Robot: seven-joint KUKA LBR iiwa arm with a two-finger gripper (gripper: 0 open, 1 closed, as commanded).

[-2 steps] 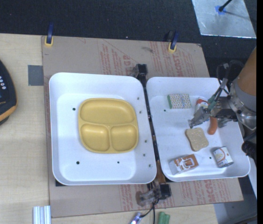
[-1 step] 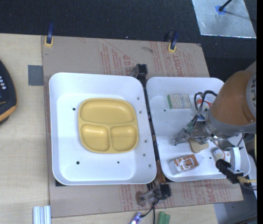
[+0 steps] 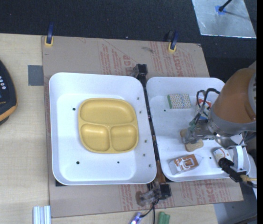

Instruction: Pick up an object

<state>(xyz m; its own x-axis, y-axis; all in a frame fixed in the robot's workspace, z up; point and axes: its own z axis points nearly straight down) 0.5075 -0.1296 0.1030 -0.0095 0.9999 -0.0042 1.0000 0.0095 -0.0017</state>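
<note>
Gripper (image 3: 193,135): low in right bin (image 3: 168,167); jaws' state cannot be told
Tan block (image 3: 194,145): right bin, directly under jaws
Brown packet (image 3: 184,163): nearby
Left bin (image 3: 66,167): yellow divided plate (image 3: 108,125)

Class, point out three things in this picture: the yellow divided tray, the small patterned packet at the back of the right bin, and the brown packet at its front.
yellow divided tray (image 3: 108,125): camera view, central ridge.
patterned packet (image 3: 178,101): camera view, its middle.
brown packet (image 3: 184,163): camera view, its top face.
</note>
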